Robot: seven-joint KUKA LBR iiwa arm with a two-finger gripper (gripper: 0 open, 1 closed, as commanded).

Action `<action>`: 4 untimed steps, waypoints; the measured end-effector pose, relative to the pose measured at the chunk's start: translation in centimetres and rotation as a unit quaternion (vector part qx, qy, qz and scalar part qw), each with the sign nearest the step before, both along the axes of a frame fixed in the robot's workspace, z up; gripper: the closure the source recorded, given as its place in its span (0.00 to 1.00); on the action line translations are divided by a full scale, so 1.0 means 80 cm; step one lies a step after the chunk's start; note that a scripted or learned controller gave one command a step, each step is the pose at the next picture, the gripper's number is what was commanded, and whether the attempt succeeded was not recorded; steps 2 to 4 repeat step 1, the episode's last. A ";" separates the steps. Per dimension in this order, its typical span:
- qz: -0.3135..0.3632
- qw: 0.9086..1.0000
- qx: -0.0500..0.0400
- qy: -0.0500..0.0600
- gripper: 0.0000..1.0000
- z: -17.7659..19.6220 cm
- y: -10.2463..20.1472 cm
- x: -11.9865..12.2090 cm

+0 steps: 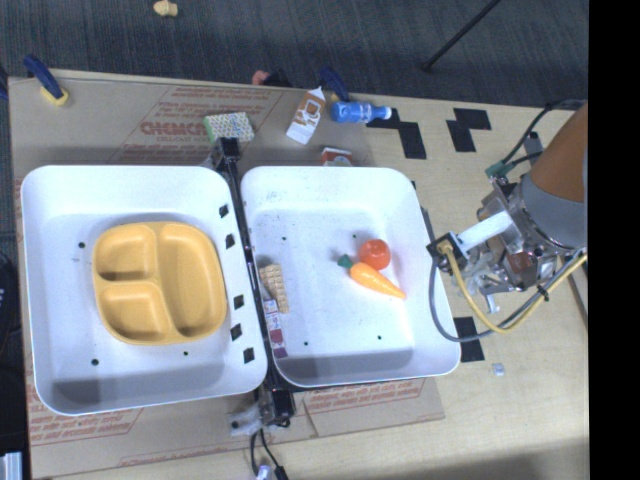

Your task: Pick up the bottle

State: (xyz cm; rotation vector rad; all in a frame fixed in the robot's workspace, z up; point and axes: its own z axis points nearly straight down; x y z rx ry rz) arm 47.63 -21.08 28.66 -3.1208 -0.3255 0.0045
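The pincer is at the right of the frame, outside the bins, just beside the right edge of the right bin; if it is released or clenched I cannot tell, because cables and metal parts cover it.

The bench is a pale, beige surface with black tape marks on it. Flat brown cardboard with red print lies under the bins. Above the bench, at the top of the frame, there is a dark grey floor with a small yellow crumb on it.

The arm comes in from the right edge, grey with an orange part, and bends down toward the bench, with yellow and black cables hanging in loops below the wrist.

The left bin is white, shallow, with rounded corners, and holds a yellow plastic tray with three compartments. The right bin has the same shape. In it lie an orange carrot and, touching it, a small red tomato, both smooth.

The bottle is blue, lying on its side on the bench above the right bin, at the upper middle of the frame, well apart from the pincer.
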 end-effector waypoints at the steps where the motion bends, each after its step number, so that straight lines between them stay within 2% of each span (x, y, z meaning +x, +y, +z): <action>1: 0.004 1.000 0.000 0.001 1.00 -0.029 0.001 0.000; 4: 0.004 1.000 0.000 0.001 1.00 -0.029 0.001 0.000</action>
